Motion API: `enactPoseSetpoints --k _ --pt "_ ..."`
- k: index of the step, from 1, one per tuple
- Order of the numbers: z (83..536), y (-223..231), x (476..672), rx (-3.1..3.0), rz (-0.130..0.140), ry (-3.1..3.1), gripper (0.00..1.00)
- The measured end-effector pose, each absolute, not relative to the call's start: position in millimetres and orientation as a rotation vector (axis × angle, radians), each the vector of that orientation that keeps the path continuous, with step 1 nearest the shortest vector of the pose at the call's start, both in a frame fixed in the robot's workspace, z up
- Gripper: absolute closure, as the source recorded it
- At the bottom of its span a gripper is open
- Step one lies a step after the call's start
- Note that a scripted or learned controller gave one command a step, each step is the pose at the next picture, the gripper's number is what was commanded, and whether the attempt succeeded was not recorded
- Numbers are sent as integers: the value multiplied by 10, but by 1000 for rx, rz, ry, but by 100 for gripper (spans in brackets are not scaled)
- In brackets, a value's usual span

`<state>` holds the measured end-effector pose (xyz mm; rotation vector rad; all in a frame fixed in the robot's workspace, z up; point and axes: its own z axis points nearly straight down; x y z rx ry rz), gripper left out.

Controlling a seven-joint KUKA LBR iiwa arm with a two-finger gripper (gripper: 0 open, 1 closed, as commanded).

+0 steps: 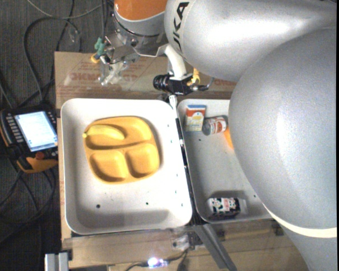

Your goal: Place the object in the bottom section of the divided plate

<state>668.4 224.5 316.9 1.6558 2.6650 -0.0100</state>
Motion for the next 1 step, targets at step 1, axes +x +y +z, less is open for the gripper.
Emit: enactPoseSetpoints --k 1 --pt "3167 2246 6683 1656 -11 2665 0"
